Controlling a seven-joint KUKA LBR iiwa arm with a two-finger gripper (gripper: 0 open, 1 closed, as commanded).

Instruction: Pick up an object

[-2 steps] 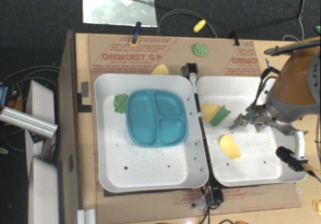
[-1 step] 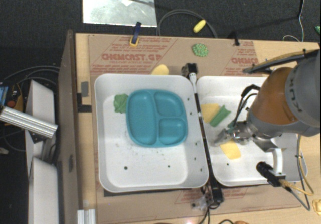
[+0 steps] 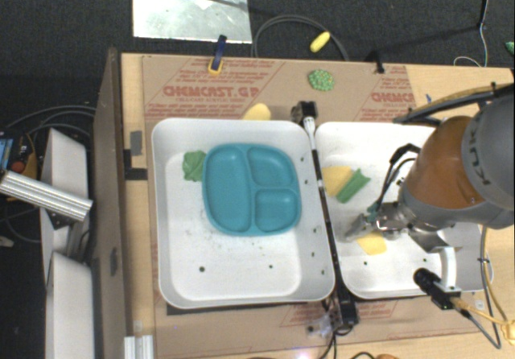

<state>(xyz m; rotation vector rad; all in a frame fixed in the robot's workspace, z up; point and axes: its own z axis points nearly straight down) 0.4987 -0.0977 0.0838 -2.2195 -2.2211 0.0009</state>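
Gripper (image 3: 360,226) low in the right bin (image 3: 402,281), just beside a small yellow piece (image 3: 372,245); can't tell its state from this angle. Looks like the approach step. Next: centre over the yellow piece, descend, grip. Green piece (image 3: 352,186) lies near, up-left.

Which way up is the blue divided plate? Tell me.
Right way up. The blue divided plate lies flat in the left bin, its three compartments facing the camera.
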